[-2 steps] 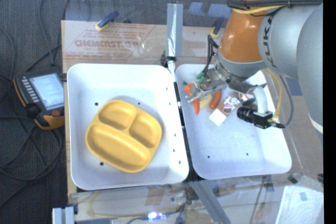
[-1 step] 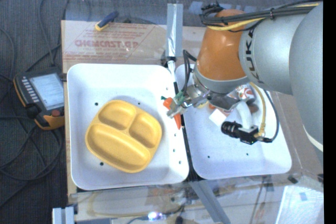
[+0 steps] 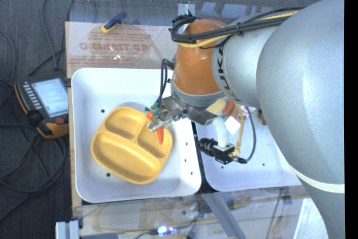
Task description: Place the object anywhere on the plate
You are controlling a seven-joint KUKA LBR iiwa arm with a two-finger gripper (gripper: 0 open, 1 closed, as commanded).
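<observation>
The two-finger gripper (image 3: 158,120) hangs over the right edge of the yellow compartmented plastic plate (image 3: 130,145) in the left white bin (image 3: 84,98). A small orange carrot-like object (image 3: 159,132) seems pinched between its nearly closed fingers, just above the plate's right compartment.

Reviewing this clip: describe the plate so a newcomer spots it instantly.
Find the left white bin. The plate lies in its middle, under the gripper. It is yellow with three compartments, the largest thing in that bin.
</observation>
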